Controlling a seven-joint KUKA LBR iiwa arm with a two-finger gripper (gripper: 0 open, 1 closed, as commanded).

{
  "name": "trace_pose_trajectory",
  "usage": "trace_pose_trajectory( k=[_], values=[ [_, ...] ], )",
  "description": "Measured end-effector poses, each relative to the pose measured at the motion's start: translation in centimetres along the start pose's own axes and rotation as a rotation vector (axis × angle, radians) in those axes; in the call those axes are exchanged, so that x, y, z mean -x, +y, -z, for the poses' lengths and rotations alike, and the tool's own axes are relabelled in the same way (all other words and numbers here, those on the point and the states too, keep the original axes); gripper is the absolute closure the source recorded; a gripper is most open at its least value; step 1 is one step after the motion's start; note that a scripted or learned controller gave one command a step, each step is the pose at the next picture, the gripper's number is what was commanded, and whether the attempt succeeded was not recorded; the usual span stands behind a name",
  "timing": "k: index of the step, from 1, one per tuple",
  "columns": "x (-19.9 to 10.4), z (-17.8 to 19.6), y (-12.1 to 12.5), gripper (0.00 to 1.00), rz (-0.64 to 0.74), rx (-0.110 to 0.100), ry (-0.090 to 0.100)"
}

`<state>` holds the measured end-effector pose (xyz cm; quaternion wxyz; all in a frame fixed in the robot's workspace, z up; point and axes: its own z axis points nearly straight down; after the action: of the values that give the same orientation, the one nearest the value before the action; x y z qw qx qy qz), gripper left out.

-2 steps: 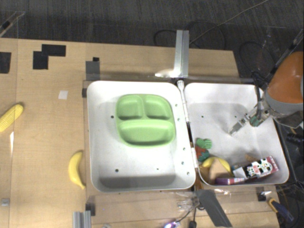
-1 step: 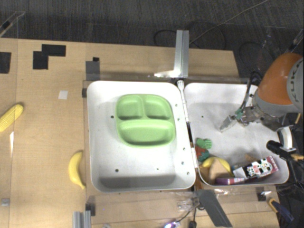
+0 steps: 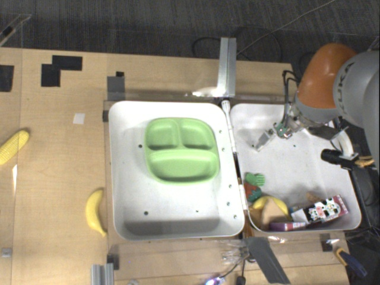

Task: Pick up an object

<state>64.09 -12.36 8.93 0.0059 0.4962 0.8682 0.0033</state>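
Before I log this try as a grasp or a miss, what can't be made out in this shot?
- Gripper, camera view: too small and blurred to tell its finger state or whether it holds anything.
- Toys piled in the right bin's near corner: they overlap; a purple item is mostly hidden.
- Corn cob: cut off by the left edge.
- Arm: cut off by the right edge.

Grey arm [image 3: 359, 91], orange band [image 3: 323, 76] (rounded), black cables along wrist.

Glossy white plastic bins [image 3: 127, 159] hold a matt green plastic tray [image 3: 178, 149] on a pale wood-grain bench [image 3: 53, 183]
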Motion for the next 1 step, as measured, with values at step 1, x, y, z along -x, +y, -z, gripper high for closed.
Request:
trace_pose_trajectory(
  k=[1],
  values=[
    [1.83,-0.14,2.47,0.0,-0.37,-0.004,0.0]
  ],
)
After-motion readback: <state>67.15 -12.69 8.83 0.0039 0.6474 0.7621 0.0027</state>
